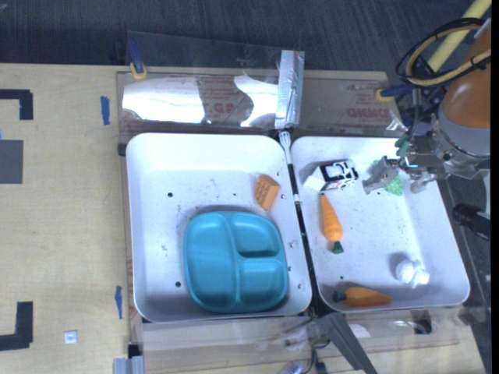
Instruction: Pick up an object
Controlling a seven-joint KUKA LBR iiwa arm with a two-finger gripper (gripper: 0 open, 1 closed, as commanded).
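My jaws [395, 179] hover near the right bin's [437, 232] far edge, clamped on a green object [394, 185]. Two carrots [331, 220] lie below.

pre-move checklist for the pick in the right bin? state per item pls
1. Gripper over the right bin: ok, it sits at the bin's upper right.
2. Jaws state: cannot tell, the wrist hides them.
3. Something green at the gripper, held or not: cannot tell, too small and blurred.
4. Targets free to pick: ok. Upright carrot lies apart from the others mid-bin; second carrot lies close to the front wall.
5. White object near the bin's right side: ok, apart from both carrots.
6. Black-and-white item close to the gripper's left: not ok, possible bump risk on descent.
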